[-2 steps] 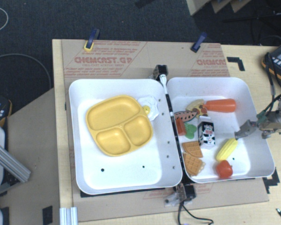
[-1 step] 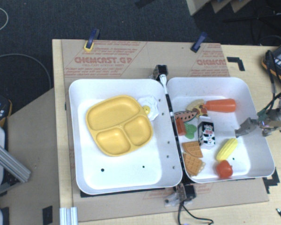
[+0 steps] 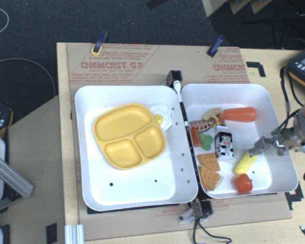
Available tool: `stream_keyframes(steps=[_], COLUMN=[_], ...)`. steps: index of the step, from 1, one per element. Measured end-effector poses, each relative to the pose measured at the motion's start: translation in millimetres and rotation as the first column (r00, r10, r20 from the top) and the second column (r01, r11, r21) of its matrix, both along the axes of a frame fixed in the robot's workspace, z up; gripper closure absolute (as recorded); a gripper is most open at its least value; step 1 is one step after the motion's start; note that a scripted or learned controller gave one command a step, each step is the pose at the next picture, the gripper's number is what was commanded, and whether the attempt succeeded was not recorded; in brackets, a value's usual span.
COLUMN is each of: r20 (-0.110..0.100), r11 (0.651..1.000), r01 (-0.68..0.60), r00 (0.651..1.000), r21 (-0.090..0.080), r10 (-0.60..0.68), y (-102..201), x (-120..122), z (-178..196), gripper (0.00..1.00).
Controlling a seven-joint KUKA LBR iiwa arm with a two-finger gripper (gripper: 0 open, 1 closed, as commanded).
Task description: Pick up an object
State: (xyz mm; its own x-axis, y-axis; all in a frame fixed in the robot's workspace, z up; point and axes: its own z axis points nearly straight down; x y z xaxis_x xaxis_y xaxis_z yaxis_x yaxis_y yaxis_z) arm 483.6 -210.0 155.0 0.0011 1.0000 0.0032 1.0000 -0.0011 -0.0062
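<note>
Toy corn cob, yellow, lying aslant in the right-hand bin, at about 4 o'clock from that bin's centre; judged the likeliest target, being nearest the gripper. It appears to be light, rigid moulded plastic with a smooth, rounded body, so it may roll or squirt out under pressure. The best hold is probably across its short axis at mid-length, fingers straddling the cob rather than pinching an end.

The gripper stands just beside the cob's upper end, at roughly 1 o'clock from it, low over the bin floor. Nothing is seen between its fingers; whether they stand apart or together cannot be told at this resolution.

Neighbours: red tomato-like piece at 6 o'clock of the cob, near it; two waffle pieces at 9 o'clock; black-and-white carton at 10 o'clock; orange carrot at 12 o'clock, well apart.

The left-hand bin holds a yellow divided plate.
</note>
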Motion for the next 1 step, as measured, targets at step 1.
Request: stream_keyframes(steps=[1], r20=[0.000], r11=[1.000], r01=[-0.001], r00=[1.000], r21=[0.001], r10=[0.001], y=[7.0], x=[7.0], z=[-56.2], gripper=[0.00])
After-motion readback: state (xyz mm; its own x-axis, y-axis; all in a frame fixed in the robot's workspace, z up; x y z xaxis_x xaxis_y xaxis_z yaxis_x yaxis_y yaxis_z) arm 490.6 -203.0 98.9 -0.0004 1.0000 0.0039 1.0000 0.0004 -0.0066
